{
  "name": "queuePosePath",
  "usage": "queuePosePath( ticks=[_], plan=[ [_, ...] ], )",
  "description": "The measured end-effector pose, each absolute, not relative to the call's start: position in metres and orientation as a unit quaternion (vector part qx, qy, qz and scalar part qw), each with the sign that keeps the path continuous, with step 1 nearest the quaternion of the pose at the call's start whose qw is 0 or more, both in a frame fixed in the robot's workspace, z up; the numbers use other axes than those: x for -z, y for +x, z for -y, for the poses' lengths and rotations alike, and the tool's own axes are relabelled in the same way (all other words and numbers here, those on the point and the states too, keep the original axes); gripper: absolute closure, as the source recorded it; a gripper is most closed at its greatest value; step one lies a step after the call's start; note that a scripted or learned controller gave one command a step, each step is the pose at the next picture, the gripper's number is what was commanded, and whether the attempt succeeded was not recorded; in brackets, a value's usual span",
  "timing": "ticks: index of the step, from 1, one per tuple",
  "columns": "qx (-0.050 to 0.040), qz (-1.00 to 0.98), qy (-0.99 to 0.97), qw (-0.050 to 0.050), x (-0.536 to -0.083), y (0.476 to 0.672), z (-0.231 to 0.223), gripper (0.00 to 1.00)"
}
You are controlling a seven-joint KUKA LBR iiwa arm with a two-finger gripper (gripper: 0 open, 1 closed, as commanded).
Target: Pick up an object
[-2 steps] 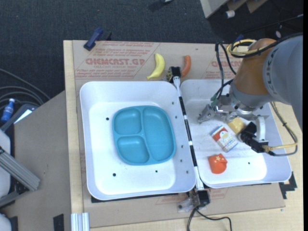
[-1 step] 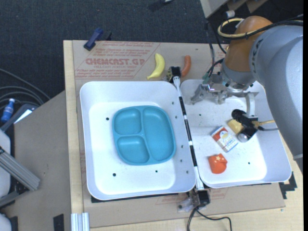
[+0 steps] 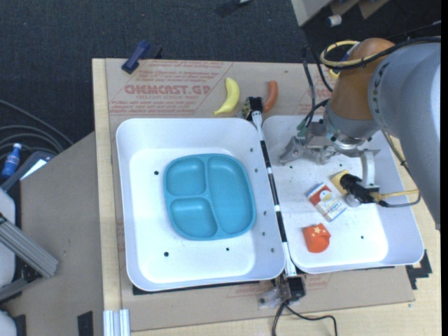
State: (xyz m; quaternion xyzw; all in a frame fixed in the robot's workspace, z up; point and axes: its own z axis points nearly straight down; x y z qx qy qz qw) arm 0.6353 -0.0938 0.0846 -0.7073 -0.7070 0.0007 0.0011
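a blue three-compartment plate (image 3: 209,195) lies in the middle of the left white bin (image 3: 140,257), flat on its floor. above the bins, near the top centre of the frame, a yellow banana (image 3: 228,96) and an orange carrot-like piece (image 3: 270,95) rest on the brown board (image 3: 168,86) — well apart from each other, with a small black clamp (image 3: 254,107) between them at the bins' shared edge. a dark blue object (image 3: 136,56), possibly a clip or marker, sits at the board's upper left corner. black cables (image 3: 28,128) curl along the left edge of the frame, over dark carpet (image 3: 70,19). a grey metal rail (image 3: 28,247) lies aslant at lower left.
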Motion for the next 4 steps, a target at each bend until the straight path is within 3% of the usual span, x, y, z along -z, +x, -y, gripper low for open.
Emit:
queuePosePath(
  ticks=[1, 2, 3, 4],
  plan=[
    [0.0005, 0.707, -0.707, -0.001, -0.085, 0.665, 0.092, 0.00],
    [-0.0006, 0.707, -0.708, 0.001, -0.084, 0.574, 0.094, 0.00],
    [0.0001, 0.706, -0.708, 0.001, -0.094, 0.574, 0.094, 1.00],
    [0.0001, 0.706, -0.708, 0.001, -0.094, 0.574, 0.094, 0.00]
  ],
)
